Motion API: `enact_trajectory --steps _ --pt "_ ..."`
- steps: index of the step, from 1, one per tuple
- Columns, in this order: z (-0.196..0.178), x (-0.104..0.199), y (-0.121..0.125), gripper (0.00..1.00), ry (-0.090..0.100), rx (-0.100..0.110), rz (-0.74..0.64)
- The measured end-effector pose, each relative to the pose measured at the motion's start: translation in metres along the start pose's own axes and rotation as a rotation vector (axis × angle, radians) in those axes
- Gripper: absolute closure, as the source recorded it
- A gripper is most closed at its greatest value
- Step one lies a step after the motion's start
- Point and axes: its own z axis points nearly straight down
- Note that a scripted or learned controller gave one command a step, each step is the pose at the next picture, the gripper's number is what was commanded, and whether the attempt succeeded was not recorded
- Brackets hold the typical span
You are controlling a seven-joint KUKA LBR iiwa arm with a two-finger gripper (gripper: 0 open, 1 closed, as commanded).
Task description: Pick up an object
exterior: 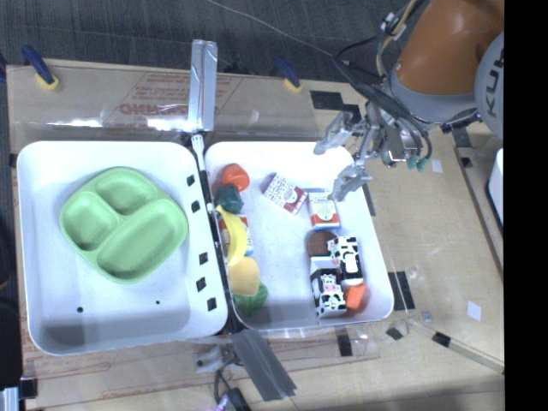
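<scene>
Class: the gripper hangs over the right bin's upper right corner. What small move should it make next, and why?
Probably lower straight down toward the red-and-white carton. The gripper hovers open just above it with nothing between its fingers, and that carton lies nearest below, with bare bin floor to its left.

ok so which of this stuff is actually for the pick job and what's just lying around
For the job:
hand, above the right bin's far edge
right bin
its pickable items: red-and-white carton, orange ball, banana, cow-print boxes

Just lying about:
left bin
green divided plate
blue clamps
</scene>
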Motion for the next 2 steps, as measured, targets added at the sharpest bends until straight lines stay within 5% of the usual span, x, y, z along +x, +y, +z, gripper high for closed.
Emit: enact_trajectory --steps 1,2 --pt "0.185 0.002 -0.042 0.00 -0.008 0.002 -0.043" --pt "0.198 0.081 -0.040 0.00 -0.002 -0.001 0.108"
